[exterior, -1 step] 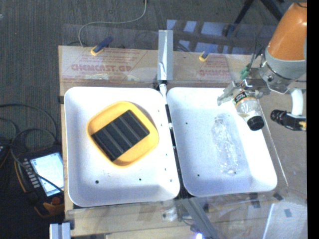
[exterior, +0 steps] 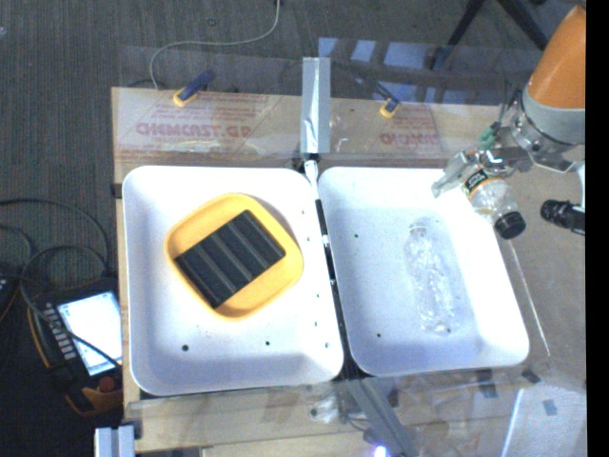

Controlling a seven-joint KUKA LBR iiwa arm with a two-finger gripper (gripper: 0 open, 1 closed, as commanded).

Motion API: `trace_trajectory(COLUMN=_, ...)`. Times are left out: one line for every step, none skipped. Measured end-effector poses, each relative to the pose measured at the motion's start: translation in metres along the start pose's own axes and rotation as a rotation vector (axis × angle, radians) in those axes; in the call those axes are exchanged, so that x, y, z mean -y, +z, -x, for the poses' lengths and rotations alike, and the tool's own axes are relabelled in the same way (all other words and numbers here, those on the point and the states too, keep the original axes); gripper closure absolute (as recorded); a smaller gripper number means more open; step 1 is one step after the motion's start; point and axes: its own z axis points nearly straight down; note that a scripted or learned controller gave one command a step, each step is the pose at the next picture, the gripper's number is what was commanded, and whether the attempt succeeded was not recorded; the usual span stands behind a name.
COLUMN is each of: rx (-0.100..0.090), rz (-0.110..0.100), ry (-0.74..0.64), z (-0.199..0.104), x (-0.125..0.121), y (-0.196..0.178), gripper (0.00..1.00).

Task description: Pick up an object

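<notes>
Left bin (exterior: 143, 255): yellow dish (exterior: 195, 228) with black ribbed pad (exterior: 231, 257), tilted. Right bin (exterior: 381, 255): clear bottle (exterior: 430, 274) lying lengthwise near middle. Gripper (exterior: 476, 174) above right bin's far-right corner, apart from bottle; grip state unclear.

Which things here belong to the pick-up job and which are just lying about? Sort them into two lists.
Part of the job:
- clear crumpled plastic bottle, lying in the right shallow white bin
- yellow rounded pad with black ribbed top, in the left shallow white bin
- pincer, over the right bin's far right corner

Lying about:
- yellow clamps on the bench's far edge
- handheld screen unit on the floor
</notes>
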Motion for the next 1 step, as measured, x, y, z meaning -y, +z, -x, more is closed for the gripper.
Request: trace_trajectory(rx=-0.004, rz=0.004, ry=-0.149, z=0.0144, x=-0.0093, y=0.1470, gripper=0.00)
